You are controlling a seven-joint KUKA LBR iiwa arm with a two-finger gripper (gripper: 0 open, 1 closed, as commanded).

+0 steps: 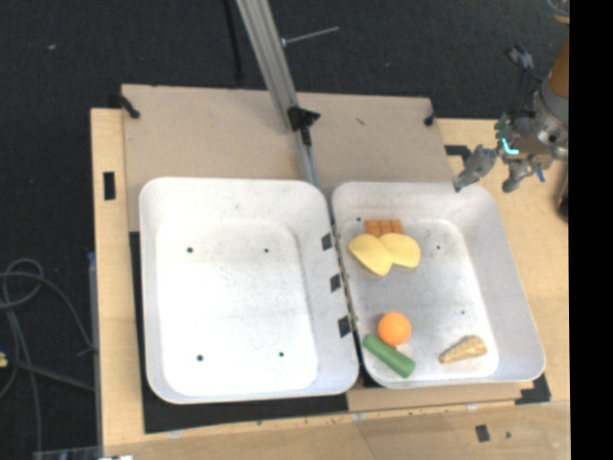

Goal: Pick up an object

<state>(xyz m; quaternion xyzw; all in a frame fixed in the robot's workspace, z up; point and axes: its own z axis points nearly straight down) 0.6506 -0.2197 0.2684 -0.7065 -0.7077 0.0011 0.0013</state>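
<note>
Five objects [384,253] in bin, claw [490,174] apart

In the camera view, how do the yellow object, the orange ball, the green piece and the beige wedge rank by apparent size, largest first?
1. yellow object
2. green piece and beige wedge: they look about alike, so I leave them unranked
3. orange ball, slightly smaller

I look down on a pale wooden bench [110,286] set on a dark, speckled floor [86,36]. A brown board [211,132] covers the bench's far part, with black clips at its far corners. A grey metal rail [266,46] slants from the top of my view to the board's middle. Thin cables [29,305] loop across the floor past the bench's left edge. The light is even and flat.
</note>
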